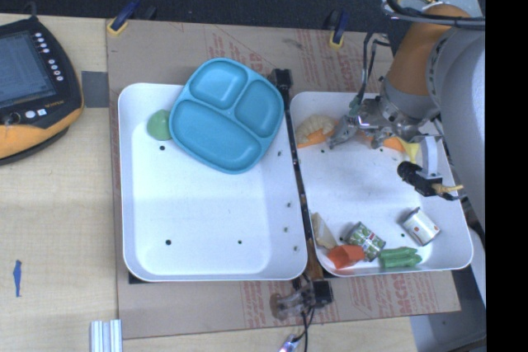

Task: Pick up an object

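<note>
A green object [159, 124] lies mostly hidden under the blue divided plate [228, 113] (identity unclear).

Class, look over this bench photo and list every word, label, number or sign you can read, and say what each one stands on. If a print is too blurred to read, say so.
None can be read.
Cardboard sheet under the bins: red print, too faint and blurred to read.
Small can in the right bin: patterned label, too small to read.
Handheld pendant at the left: screen and buttons, no legible characters.
</note>
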Motion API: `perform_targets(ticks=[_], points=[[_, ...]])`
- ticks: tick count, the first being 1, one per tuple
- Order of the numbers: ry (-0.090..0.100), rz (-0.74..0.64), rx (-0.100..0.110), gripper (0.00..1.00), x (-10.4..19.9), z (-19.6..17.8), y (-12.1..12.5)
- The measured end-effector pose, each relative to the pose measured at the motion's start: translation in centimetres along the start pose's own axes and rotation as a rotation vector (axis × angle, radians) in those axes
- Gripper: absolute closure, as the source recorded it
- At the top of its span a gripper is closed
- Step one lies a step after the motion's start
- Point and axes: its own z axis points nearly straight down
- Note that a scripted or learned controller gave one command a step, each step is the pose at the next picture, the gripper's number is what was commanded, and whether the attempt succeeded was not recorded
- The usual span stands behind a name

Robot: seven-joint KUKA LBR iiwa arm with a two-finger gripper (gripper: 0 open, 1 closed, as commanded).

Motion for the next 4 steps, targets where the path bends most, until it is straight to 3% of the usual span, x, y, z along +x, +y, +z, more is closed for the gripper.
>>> perform_targets(ticks=[1, 2, 3, 4], points=[[0.001, -0.006, 0.003, 1.0, 0.0, -1.0, 0.0], [0.001, -0.006, 0.004, 0.0, 0.0, -1.0, 0.0], [0.001, -0.011, 0.006, 1.0, 0.1, -2.1, 0.0], [-0.006, -0.008, 0.005, 0.0, -0.4, -2.2, 0.0]])
